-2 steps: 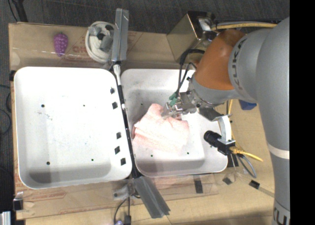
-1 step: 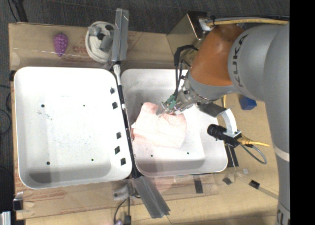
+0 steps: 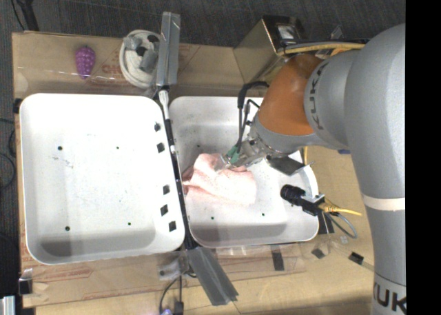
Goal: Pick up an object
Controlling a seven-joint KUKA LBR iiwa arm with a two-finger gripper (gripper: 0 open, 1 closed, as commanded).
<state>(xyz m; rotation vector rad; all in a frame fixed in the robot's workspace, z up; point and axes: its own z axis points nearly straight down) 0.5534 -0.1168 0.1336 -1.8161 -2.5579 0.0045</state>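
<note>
one gripper (image 3: 233, 160) touches the pink cloth (image 3: 219, 181); finger state unclear.

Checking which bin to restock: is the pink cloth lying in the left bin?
No, the pink cloth lies in the right bin, under the gripper.

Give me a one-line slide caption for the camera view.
KUKA arm reaches into the right bin, tool lowered onto a pale pink cloth; left bin beside it.
</note>
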